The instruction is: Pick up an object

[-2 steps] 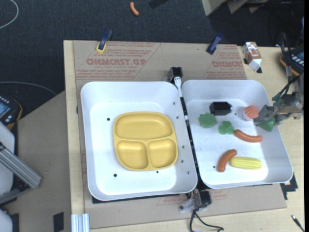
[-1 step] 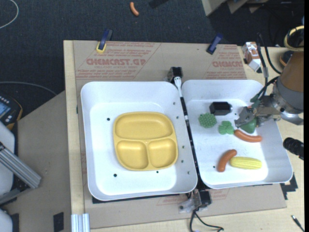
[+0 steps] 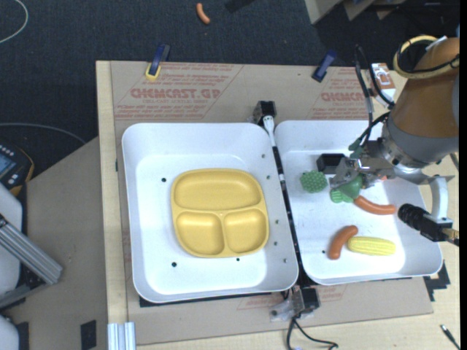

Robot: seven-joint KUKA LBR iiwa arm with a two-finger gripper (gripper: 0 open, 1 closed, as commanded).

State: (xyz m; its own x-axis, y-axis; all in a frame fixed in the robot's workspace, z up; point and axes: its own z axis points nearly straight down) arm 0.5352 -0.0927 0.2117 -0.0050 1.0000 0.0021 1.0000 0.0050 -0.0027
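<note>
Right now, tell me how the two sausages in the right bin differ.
The upper sausage is lighter orange; the lower sausage is darker, reddish-brown. The upper sausage lies nearly level, close beside the gripper and the green toy; the lower sausage lies on a slant, its top end by the yellow corn. Both rest flat in the right bin, ungripped.

— What does the arm (image 3: 427,111) look like?
— Grey and rounded, with an orange band (image 3: 430,57) further up from the claw (image 3: 349,175).
— And the claw?
— Silvery metal with dark parts; thin black cables (image 3: 365,93) run just above it.
</note>
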